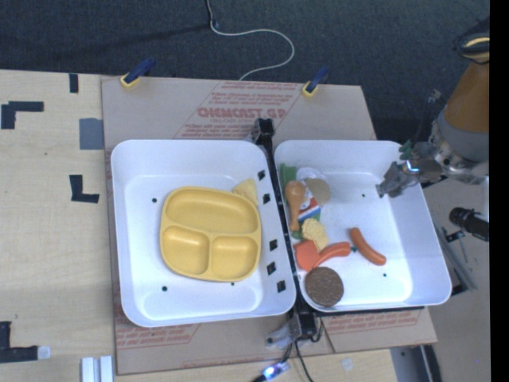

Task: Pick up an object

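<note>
We log two shallow white bins side by side on a cardboard sheet over the bench.

Left bin: a yellow divided plate sits at its centre, three compartments, nothing in them. A pale yellow piece pokes out from the plate's 1 o'clock edge; we cannot tell what it is.

Right bin: all contents crowd its 9 o'clock side, along the wall shared with the left bin. From 11 o'clock downward we note a pale grey-white item too blurred to name, an orange-tan toy piece running lengthwise, and a yellow corn-like piece below it. A red-orange toy pepper lies just under that. A toy sausage lies near the bin's centre, tilted, just beside the pepper's tip but apart from it. A round brown patty rests at 7 o'clock, touching the front wall.

The gripper hangs over the right bin's 2 o'clock rim, well apart from the sausage and the rest. We cannot tell how its jaws stand; nothing shows between them. The arm's orange band is at 3 o'clock of the view.
</note>
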Robot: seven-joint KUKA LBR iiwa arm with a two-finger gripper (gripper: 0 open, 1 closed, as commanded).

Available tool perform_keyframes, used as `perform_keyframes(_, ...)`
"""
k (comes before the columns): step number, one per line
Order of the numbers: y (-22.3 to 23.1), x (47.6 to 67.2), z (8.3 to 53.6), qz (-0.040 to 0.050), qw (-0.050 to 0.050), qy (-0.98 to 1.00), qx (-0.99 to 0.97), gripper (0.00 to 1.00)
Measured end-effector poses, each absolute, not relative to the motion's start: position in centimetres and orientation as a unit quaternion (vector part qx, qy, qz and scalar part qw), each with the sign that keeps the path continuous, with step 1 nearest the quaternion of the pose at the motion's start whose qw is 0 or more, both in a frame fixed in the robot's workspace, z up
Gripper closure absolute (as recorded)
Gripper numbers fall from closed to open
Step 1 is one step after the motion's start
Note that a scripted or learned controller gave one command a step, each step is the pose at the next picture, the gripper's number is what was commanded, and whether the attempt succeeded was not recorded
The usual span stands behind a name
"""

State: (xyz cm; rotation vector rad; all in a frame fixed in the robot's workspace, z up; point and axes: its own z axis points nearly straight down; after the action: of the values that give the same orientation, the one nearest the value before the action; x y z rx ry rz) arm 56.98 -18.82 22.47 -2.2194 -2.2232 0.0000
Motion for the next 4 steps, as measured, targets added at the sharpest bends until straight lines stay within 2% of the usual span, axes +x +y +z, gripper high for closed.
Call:
perform_keyframes(3,-3.0,59.9,21.7,0.0002,0.001,-0.709,-0.705,1.00)
perform_keyframes(4,2.6,61.4,21.3,0.0001,0.001,-0.710,-0.705,1.00)
